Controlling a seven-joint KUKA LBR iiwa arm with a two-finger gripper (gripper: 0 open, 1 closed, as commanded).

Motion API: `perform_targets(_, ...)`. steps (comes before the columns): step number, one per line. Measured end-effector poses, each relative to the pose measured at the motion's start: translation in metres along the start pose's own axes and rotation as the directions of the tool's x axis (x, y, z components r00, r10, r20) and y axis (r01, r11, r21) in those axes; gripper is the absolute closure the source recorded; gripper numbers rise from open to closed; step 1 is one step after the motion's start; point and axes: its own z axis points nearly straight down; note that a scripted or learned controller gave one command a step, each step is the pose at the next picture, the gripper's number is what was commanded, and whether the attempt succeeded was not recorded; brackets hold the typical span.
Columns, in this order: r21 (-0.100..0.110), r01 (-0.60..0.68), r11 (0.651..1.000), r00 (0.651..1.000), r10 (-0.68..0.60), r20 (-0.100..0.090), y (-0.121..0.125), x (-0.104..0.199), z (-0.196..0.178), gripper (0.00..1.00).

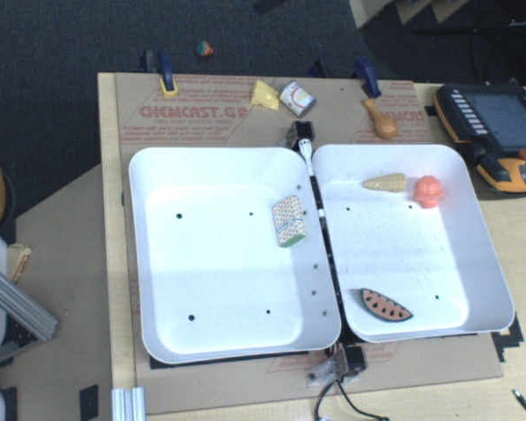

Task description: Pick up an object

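I judged the patterned block [288, 221] the easiest pick: it lay in the left bin [158, 178], near the right wall and apart from everything else, so I would have come straight down on it, minding that wall. In the right bin [473, 226] the cone-shaped piece [385, 182] sat just beside a pink ball [428, 191], which crowded any grasp there, while the watermelon slice [386, 306] lay flat and alone near the front. A yellow wedge [265, 96], a small carton [297, 98] and a wooden piece [381, 120] lay on the tabletop [202, 112] behind the bins; the end effector's state I could not tell.
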Motion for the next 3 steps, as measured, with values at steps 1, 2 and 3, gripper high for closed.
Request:
perform_targets(1,-0.002,-0.002,1.0,1.0,0.002,0.001,-0.018,-0.001,0.039,1.0)
perform_targets(2,-0.028,0.0,1.0,1.0,0.0,0.011,-0.019,-0.015,-0.116,1.0)
perform_targets(3,0.002,-0.002,1.0,1.0,0.002,-0.001,-0.016,-0.019,0.004,1.0)
